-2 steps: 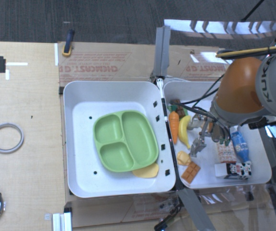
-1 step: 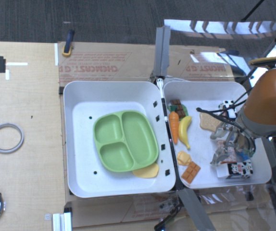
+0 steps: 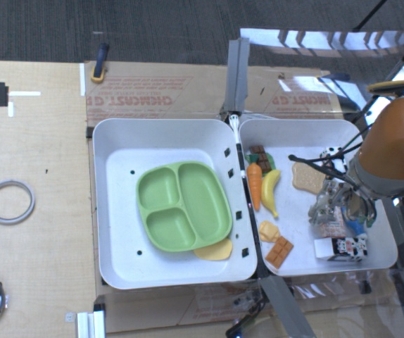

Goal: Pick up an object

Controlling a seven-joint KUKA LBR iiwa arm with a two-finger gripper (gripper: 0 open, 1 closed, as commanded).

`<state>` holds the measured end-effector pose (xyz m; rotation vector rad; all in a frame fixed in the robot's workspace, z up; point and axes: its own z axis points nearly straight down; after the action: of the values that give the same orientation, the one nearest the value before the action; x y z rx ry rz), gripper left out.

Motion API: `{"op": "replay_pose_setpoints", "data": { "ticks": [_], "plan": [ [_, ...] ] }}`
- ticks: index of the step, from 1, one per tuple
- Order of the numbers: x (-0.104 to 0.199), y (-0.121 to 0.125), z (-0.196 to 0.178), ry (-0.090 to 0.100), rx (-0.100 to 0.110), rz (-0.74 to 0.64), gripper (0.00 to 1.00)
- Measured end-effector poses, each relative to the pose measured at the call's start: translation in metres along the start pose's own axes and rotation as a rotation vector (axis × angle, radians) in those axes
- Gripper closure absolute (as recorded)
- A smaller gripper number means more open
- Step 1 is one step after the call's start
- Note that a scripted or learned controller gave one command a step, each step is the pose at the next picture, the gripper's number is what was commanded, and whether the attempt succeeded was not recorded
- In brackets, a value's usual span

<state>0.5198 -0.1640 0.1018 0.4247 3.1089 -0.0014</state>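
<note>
My pincer (image 3: 339, 210) hangs low in the right bin (image 3: 378, 259), over a small carton (image 3: 341, 246) near the toast (image 3: 307, 178). I cannot tell its state. I think I'm reaching; next comes a firm grab.

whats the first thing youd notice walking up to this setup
The green divided plate grabs the eye first, sitting big in the middle of the left bin, with a yellow piece peeking out from under its near edge. Next comes the huddle of toy food along the right bin's left side: an orange carrot beside a yellow banana. At the right, the arm's orange band looms over the tool, low in that bin.
</note>
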Motion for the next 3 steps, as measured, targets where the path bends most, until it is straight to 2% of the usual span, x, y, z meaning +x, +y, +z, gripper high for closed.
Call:
{"op": "replay_pose_setpoints", "data": {
  "ticks": [1,2,3],
  "plan": [
    [-0.017,-0.005,-0.153,0.001,0.000,0.038,1.00],
    [-0.089,0.010,0.006,-0.006,-0.001,0.305,1.00],
    [-0.053,0.062,-0.149,0.002,0.002,0.565,1.00]
  ]
}}
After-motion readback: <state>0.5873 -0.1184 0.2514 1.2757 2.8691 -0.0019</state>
